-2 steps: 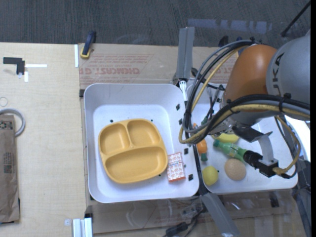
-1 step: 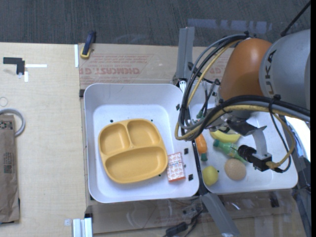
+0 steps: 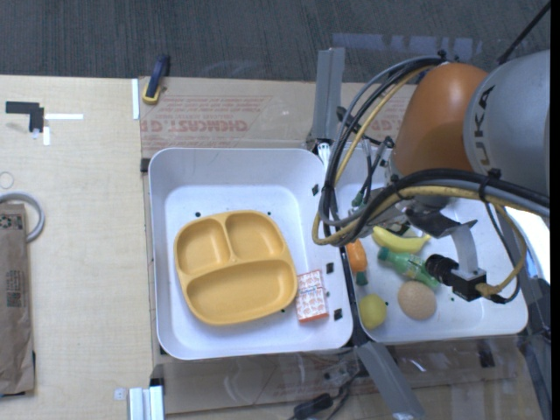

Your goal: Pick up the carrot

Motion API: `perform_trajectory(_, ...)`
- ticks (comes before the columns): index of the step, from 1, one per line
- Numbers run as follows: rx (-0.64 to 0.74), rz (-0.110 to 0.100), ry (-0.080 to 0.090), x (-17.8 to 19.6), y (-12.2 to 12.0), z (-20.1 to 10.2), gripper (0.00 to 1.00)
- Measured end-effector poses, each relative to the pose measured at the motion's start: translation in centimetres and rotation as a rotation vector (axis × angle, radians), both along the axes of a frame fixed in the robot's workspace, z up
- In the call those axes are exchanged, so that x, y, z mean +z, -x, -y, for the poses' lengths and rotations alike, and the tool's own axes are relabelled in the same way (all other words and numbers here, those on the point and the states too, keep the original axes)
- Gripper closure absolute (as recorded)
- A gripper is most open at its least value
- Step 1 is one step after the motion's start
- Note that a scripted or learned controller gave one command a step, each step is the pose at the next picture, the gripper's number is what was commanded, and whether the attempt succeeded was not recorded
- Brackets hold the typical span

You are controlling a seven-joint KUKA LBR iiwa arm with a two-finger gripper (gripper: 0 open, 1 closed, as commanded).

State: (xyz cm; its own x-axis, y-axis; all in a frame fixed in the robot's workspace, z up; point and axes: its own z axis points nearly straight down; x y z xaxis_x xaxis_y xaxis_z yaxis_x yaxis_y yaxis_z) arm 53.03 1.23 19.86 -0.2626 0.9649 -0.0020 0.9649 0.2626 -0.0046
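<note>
Grey arm with an orange band (image 3: 490,121): smooth, rounded shell; it is hung over the right-hand bin, and part of that bin's floor is hidden by it.
White shallow left bin (image 3: 166,261): glossy plastic with rounded corners.
White shallow right bin (image 3: 490,326): same make as the left bin; the task's thing is kept here.
Yellow divided plastic plate (image 3: 236,269): matte, with three compartments, laid in the left bin; not concerned.
Black and yellow cable loops (image 3: 337,201): slack and rubbery, draped over the wall between the bins; a snag is judged possible on any descent there.
Gripper (image 3: 437,221): placed above the right bin's middle; whether it is spread or closed is not to be made out, and nothing is seen held.
Yellow curved banana (image 3: 398,239): smooth-skinned.
Tan round potato-like ball (image 3: 416,301): dull surface.
Short orange tapered carrot (image 3: 355,256): laid hard against the right bin's left wall, beneath the cables. A grasp could be fouled by that wall, the smooth taper could slip, or the banana just beside it could be taken instead.
Yellow lemon (image 3: 373,311): dimpled, near the carrot.
Red-and-white flat packet (image 3: 311,296): printed, beside the plate.
</note>
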Motion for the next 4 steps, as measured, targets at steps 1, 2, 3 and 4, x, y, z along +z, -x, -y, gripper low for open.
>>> perform_trajectory(1, -0.002, -0.002, 0.002, 0.8, 0.0, 0.2, 1.0)
perform_trajectory(2, 0.377, 0.0, -0.004, -0.8, 5.3, 3.5, 1.0)
perform_trajectory(3, 0.43, 0.001, -0.003, -0.8, 5.3, 2.2, 1.0)
perform_trajectory(4, 0.431, 0.001, -0.003, -0.8, 5.3, 2.2, 0.0)
